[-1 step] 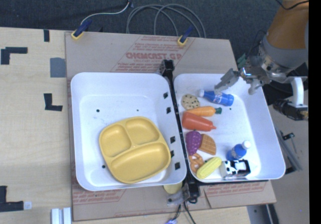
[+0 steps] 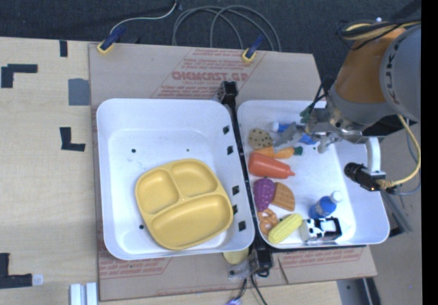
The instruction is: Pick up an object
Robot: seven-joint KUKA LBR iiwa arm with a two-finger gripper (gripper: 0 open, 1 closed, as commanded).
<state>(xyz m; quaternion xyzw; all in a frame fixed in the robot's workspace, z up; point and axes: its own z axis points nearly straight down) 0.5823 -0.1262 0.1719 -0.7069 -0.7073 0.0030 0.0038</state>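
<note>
Near edge of the right bin [image 2: 361, 234]: toy corn [image 2: 285, 228]. Farther in, an orange carrot-like toy [image 2: 271, 166] lies crosswise — at about eight o'clock from the gripper [image 2: 309, 134], whose fingers seem spread, holding nothing.

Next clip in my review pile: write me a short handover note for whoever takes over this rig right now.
Gripper: low over the far end of the right bin, among the toys there; nothing visibly held, and whether the jaws are open is unclear.
Things: right bin holds a cookie, carrot, red pepper, grapes, corn, blue bottle and a black-and-white toy. Left bin holds a yellow divided plate.
Done: arm at the toys.
Left: grasp one and lift it.
</note>
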